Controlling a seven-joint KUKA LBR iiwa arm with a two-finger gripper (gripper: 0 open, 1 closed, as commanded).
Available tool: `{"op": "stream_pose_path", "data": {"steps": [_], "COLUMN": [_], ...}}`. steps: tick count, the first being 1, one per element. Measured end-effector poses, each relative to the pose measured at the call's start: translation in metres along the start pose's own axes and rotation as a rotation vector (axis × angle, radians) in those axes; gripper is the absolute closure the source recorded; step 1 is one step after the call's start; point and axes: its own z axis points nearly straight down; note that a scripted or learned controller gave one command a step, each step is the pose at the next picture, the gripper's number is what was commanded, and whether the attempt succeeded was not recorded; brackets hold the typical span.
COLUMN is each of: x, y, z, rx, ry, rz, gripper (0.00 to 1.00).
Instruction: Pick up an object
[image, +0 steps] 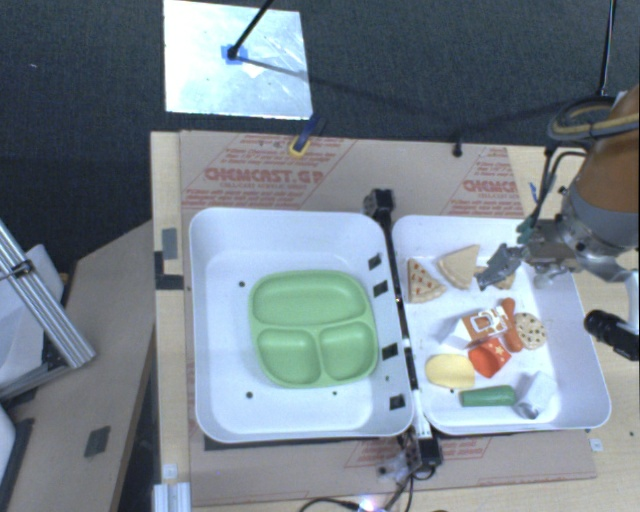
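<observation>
My gripper (497, 268) hangs over the upper part of the right bin (590, 400), just right of the toast slice (461, 264); whether it is open or closed I cannot tell, and nothing shows in it. Below lie a pizza slice (424, 282), a cookie (528, 330), a red pepper (489, 357), a lemon (450, 371) and a cucumber (488, 396). The left bin (215, 250) holds a green divided plate (310, 328).

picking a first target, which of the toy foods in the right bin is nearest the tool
The tan bread slice at the bin's far side. It lies just left of the tool, while the pizza slice, cookie and yellow piece lie farther off.
</observation>
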Motion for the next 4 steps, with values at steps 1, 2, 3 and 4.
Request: {"op": "stream_pose_path", "data": {"steps": [1,2,3,4], "x": [0.000,-0.006,0.003,0.000], "y": [0.002,-0.003,-0.001,-0.005], "z": [-0.005,0.053,0.110,0.150], "rx": [-0.011,-0.006,-0.005,-0.020], "ry": [-0.002,-0.001,0.000,-0.007], "rz": [-0.002,0.001,0.000,0.003], "gripper": [0.00,0.00,0.00,0.00]}}
